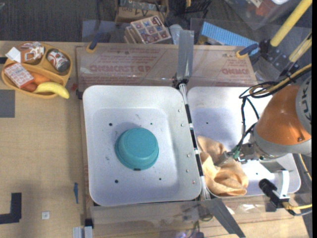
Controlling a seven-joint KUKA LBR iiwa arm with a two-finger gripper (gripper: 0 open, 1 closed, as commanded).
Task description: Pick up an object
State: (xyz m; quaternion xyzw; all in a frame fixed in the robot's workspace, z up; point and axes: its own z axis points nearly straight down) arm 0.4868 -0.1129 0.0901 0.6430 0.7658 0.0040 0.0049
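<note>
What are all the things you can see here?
bowl: one, teal, upside down in the left bin
left bin: one, white, middle of the bench
right bin: one, white, beside the left bin
cloth: one, tan, crumpled in the right bin's near left corner
tray: one, yellow, far left, holding a banana and toy food
arm: one, grey and orange, over the right bin
gripper: one, dark, at the cloth

- The brown cardboard sheet (pixel 148 66) behind the two bins bears red print, mirrored or upside down and illegible.
- The small patterned box (pixel 147 29) beyond it shows letter-like tiles, too blurred to read.
</note>
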